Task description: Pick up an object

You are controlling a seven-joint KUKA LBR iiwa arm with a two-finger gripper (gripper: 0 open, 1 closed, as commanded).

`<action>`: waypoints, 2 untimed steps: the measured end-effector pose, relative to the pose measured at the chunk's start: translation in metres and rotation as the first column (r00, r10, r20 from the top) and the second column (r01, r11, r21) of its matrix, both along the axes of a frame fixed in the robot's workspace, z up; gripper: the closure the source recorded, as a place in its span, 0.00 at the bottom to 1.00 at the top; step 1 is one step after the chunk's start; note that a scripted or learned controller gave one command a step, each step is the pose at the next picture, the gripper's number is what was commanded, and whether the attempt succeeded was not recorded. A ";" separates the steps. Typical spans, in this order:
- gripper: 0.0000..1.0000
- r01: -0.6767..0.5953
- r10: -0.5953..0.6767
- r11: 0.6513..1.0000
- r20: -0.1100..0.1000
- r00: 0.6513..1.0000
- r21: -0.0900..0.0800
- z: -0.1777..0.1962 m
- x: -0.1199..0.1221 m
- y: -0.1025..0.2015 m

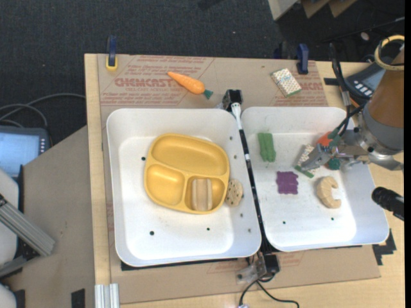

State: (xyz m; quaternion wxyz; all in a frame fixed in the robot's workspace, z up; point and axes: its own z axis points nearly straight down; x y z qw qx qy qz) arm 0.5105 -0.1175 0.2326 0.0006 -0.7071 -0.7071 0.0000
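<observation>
Cardboard-topped bench, two white bins. Gripper (308, 160) low in right bin (308, 233), just right of green block (266, 146); claw state unclear. Nothing visibly lifted; pick not yet done.

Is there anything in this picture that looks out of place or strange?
Yes. A toy carrot and a small patterned block lie on the cardboard behind the two bins, outside them, while the other objects sit inside.

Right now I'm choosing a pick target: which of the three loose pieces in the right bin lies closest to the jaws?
The beige curved piece, just below the gripper. The purple piece sits further left, and the green block is farthest, near the bin's left wall.
</observation>
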 end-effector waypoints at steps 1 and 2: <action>0.00 -0.002 0.002 1.000 -0.001 1.000 0.000 -0.155 0.040 0.015; 1.00 0.002 -0.002 1.000 0.004 1.000 -0.002 -0.138 0.040 0.013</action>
